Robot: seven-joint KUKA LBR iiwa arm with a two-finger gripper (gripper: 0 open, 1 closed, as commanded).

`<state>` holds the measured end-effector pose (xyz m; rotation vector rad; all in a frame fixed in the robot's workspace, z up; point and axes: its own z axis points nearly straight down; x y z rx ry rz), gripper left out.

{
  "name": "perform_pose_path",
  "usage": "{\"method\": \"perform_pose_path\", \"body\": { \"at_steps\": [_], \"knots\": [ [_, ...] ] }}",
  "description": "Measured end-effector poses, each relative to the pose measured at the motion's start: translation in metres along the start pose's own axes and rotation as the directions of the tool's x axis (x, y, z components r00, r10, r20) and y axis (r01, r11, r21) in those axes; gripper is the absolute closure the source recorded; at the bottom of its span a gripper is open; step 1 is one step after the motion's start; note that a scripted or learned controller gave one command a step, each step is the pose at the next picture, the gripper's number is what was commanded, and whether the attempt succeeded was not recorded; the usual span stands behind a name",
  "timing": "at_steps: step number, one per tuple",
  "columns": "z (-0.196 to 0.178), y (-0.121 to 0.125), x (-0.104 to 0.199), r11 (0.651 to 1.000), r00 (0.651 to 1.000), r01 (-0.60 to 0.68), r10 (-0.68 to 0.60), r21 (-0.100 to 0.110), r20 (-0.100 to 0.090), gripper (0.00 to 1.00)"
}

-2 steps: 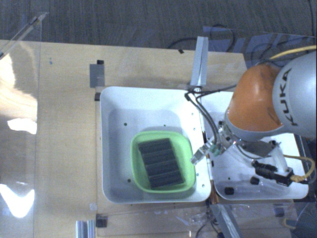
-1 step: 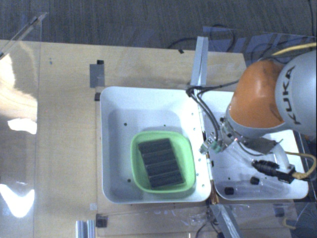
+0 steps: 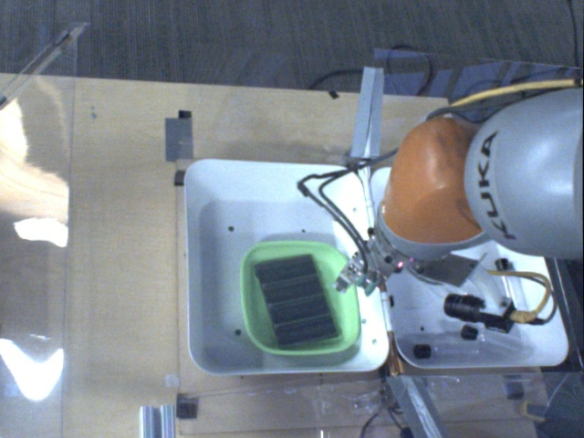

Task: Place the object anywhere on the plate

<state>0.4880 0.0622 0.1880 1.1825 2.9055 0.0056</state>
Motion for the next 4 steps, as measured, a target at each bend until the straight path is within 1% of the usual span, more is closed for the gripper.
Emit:
{"method": "perform_pose_path", "body": {
  "at_steps": [1, 2, 3, 4],
  "knots": [
    [0.0, 0.0, 0.0, 1.0, 1.0, -0.001, 0.001, 0.0, 0.0, 0.0],
    [-0.012, 0.041, 0.04, 0.999, 0.999, -0.033, 0.033, 0.0, 0.0, 0.0],
    [-0.018, 0.018, -0.018, 0.993, 0.993, 0.121, -0.121, -0.001, 0.003, 0.0],
    [-0.029, 0.02, -0.019, 0.992, 0.992, 0.125, -0.125, -0.008, 0.008, 1.0]
  ]
}}
